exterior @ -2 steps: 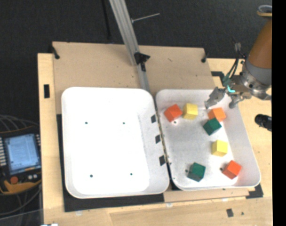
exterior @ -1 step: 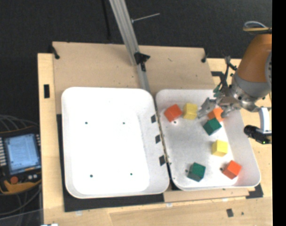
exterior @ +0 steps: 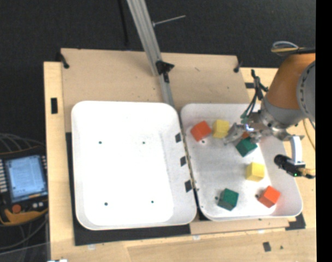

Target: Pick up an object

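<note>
You see two shallow white bins with rounded corners side by side on a pale wooden bench [exterior: 209,70]. Take the right bin [exterior: 209,162] as the landmark. Its floor is smooth, matte plastic, lightly speckled. The left bin [exterior: 128,162] touches it along the shared edge, where small dark clips sit.

Six small blocks lie in the right bin, all roughly cube-shaped with flat, dull faces. An orange block [exterior: 200,130] and a yellow block [exterior: 221,128] sit just beside each other near the bin's far-left corner. A green block [exterior: 245,146] lies toward the bin's far side, right of centre. A second yellow block [exterior: 255,171] sits right of the bin's centre. A second green block [exterior: 228,198] lies near the bin's near edge, and a second orange block [exterior: 269,196] lies in its near-right corner.

The arm, grey metal with a glossy orange band, enters over the bin's far-right corner. The tool [exterior: 239,134] hangs over the far part of the bin, between the yellow block at far-left and the green block below it. The green block lies just beside the tool's tip, on the near-right side; you cannot tell whether they touch. The tool's opening is not discernible, and no block is seen gripped in it.
</note>
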`<state>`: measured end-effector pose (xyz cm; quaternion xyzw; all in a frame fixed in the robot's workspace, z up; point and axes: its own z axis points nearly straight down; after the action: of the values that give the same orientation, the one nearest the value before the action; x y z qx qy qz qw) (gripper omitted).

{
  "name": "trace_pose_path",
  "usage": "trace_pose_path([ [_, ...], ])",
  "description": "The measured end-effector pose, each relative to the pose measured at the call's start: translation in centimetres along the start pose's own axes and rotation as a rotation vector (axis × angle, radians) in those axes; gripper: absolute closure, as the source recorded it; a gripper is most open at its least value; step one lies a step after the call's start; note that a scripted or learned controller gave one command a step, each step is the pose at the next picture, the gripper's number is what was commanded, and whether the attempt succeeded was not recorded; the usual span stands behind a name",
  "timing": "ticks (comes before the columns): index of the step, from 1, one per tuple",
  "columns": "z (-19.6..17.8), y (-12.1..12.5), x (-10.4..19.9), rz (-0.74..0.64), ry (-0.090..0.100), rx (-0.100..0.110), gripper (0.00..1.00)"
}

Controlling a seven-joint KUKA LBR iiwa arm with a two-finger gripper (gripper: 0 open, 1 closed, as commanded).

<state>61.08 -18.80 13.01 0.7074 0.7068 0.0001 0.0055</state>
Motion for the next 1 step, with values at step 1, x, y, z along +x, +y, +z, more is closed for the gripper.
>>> trace_pose_path([
  [1, 0.25, 0.48, -0.11, 0.002, -0.002, -0.014, 0.0],
])
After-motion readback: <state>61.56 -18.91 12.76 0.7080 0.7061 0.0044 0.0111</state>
